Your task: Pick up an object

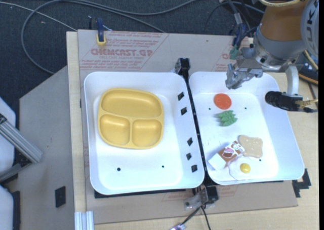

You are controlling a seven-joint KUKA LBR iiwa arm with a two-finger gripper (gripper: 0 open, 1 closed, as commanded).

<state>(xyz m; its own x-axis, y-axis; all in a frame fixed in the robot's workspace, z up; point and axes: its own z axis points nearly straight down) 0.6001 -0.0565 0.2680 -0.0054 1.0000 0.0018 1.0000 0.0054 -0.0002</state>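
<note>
My gripper (234,82) hangs over the back of the right bin (283,138), just above and right of a red round slice (222,101). Nothing shows between its fingers. Below the slice lies a small green leafy piece (227,118). Toward the bin's front sit a tan toast piece (251,146), a red-and-white wrapped piece (232,152) and a fried egg with a yellow yolk (243,168).
The left bin (96,163) holds a yellow three-compartment plate (131,118). A row of black clips (186,117) runs along the seam between the bins. A cardboard sheet (126,46) lies under both bins, with a blue-yellow clamp (100,31) at its back edge.
</note>
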